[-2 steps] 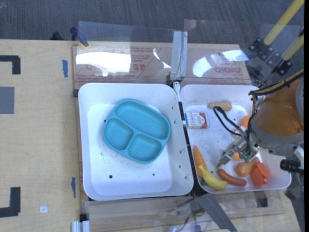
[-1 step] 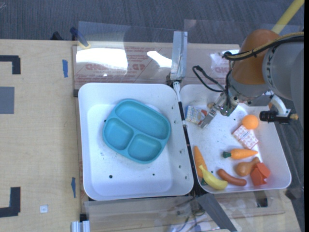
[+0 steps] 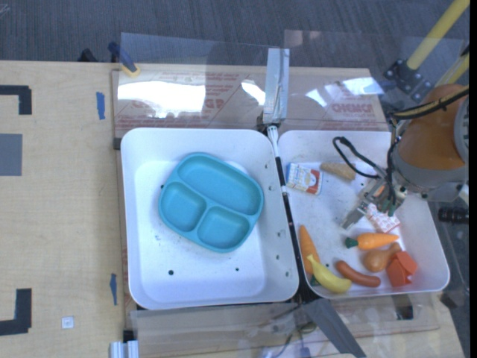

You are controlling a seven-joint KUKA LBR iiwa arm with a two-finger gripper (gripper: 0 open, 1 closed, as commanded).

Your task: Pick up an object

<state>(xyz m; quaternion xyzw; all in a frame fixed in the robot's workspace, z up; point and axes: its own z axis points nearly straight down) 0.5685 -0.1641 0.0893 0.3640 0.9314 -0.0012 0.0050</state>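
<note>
Jaws (image 3: pixel 364 209) hang low in the right bin (image 3: pixel 440 256); their grip perhaps unreadable.

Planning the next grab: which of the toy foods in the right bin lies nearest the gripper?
The carrot, just below the gripper. The banana, sausage and red piece lie nearer the bin's front rim.

Two white bins (image 3: pixel 141 222) (image 3: pixel 432 252), one blue divided plate (image 3: pixel 212 201), two carrots (image 3: pixel 376 240) (image 3: pixel 307 242), one banana (image 3: pixel 328 276), one sausage (image 3: pixel 358 274).

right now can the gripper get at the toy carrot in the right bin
Probably yes. The gripper hangs just above and left of the carrot, whose top lies uncovered; the red block and sausage sit close below it.
</note>
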